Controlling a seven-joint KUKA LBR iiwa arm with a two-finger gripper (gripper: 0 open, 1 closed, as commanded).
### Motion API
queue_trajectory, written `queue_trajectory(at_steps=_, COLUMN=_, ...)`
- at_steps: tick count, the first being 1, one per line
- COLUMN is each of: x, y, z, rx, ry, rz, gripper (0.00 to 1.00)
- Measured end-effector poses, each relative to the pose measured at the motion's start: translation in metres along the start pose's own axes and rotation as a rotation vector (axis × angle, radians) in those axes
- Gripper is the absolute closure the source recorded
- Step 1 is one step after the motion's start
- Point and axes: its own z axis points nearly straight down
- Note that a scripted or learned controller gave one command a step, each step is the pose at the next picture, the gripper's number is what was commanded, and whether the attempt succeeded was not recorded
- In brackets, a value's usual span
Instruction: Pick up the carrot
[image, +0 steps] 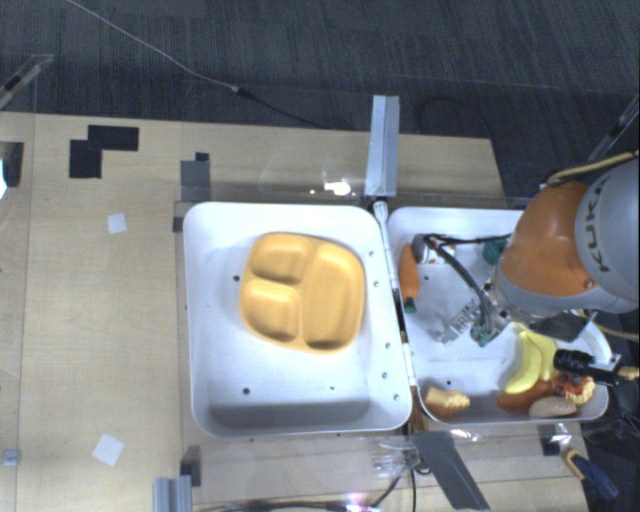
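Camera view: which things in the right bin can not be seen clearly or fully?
- Carrot: at the right bin's left wall, partly behind a black cable.
- Tool: too small and blurred to read its finger state.
- Banana and the items beside it: partly under the arm.
- Pale food at the front edge: too blurred to identify.

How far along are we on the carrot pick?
Done: the arm is over the right bin, with the gripper low inside it. In hand: nothing visibly gripped. Left: the carrot lies against the bin's left wall, apart from the gripper, so the approach, grasp and lift all remain.
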Motion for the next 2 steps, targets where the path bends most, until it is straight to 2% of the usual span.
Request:
queue_trajectory(at_steps=1, x=0.0204, y=-0.0296, z=-0.0012, rx=-0.004, ry=-0.005, rz=-0.056, gripper=1.0)
queue_trajectory(at_steps=2, x=0.0172, y=-0.0318, z=-0.0014, rx=-0.003, ry=-0.009, rz=-0.366, gripper=1.0)
